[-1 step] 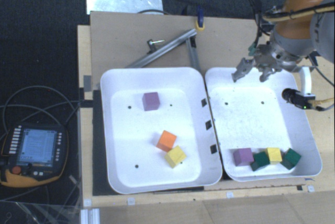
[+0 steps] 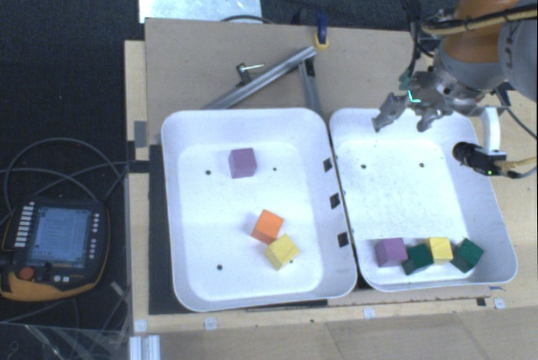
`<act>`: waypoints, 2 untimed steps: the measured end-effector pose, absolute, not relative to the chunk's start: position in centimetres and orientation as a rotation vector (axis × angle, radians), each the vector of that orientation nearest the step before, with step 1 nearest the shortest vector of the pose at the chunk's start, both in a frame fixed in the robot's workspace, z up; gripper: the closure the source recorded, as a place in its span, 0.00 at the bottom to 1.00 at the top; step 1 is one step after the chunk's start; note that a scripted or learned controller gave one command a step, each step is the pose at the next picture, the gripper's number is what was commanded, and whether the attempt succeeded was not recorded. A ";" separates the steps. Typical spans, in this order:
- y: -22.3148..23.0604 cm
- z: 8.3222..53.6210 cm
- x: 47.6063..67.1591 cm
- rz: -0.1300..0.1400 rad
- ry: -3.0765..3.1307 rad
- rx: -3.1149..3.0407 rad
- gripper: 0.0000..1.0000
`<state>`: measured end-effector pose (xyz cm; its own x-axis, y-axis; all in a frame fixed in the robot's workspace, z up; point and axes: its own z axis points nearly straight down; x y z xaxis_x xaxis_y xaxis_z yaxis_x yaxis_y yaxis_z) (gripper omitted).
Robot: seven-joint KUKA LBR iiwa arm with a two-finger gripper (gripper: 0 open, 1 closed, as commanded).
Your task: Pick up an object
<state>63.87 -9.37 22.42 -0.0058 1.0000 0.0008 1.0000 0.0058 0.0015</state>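
- Your tabletop (image 2: 227, 64) carries two shallow white bins side by side, with a metal bar (image 2: 261, 79) lying on it at a slant beyond the left bin.
- The arm (image 2: 492, 13) comes in from the right and hangs over the far edge of the right bin (image 2: 420, 182).
- The left bin (image 2: 181, 207) holds three cubes well apart from the claw: a purple cube (image 2: 242, 162) toward the far side, then an orange cube (image 2: 267, 225) and a yellow cube (image 2: 282, 251) touching each other nearer you.
- The claw (image 2: 406, 118) points down with its two fingers spread open and nothing between them.
- The things nearest to hand sit in a row along the near wall of the right bin: a second purple cube (image 2: 390, 251), a dark green cube (image 2: 416, 258), a small yellow cube (image 2: 440, 248) and another green cube (image 2: 466, 253), packed close, some touching.
- You'll judge the move on one relation: that row lies straight toward the near side from the claw, across the bin's bare floor.
- The row's long axis runs left to right; each cube has no long axis of its own, though several sit turned at a slant to the wall.
- The purple one at the left end looks the freest to grip, since its left face has no neighbour.
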 end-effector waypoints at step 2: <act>-9.2 11.9 63.7 -0.004 2.226 2.221 0.00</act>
